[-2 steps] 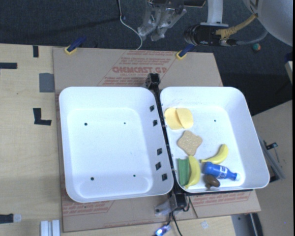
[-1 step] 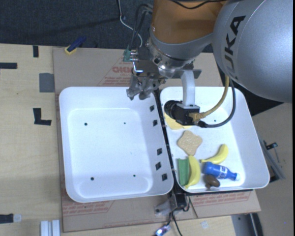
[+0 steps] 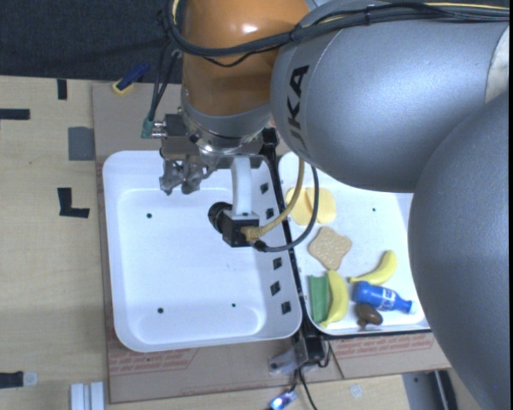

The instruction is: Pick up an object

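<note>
My gripper [image 3: 179,180] hangs over the far left part of the left white bin [image 3: 128,314], its short metal fingers pointing down with nothing visible between them. The objects lie in the right bin [image 3: 385,207]: a pale yellow round piece [image 3: 318,204], a tan cracker-like piece [image 3: 329,247], a yellow banana [image 3: 379,269], a blue bottle [image 3: 381,296], a green and yellow piece [image 3: 327,296] and a small brown lump [image 3: 368,316]. The big grey arm covers much of the right bin.
A row of small black marks runs down the wall between the two bins [image 3: 278,267]. Cardboard [image 3: 111,126] lies under the bins on the tan bench with black tape marks [image 3: 68,203] to the left.
</note>
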Tool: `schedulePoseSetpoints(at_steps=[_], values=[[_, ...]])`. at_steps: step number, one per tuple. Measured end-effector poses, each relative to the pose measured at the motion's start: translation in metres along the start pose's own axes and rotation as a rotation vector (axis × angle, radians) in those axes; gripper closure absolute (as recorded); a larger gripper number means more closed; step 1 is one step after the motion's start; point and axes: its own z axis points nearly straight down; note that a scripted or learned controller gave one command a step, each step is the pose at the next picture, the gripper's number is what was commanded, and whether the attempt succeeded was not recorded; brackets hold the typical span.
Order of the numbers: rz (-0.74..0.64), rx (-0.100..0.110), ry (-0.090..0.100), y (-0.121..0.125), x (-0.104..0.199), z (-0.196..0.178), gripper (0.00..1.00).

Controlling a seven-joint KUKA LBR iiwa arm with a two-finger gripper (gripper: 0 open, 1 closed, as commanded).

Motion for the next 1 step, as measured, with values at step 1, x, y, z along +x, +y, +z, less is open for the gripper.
schedulePoseSetpoints(at_steps=[1], values=[[0.002,-0.010,0.004,-0.0115,0.0050,-0.0672,1.00]])
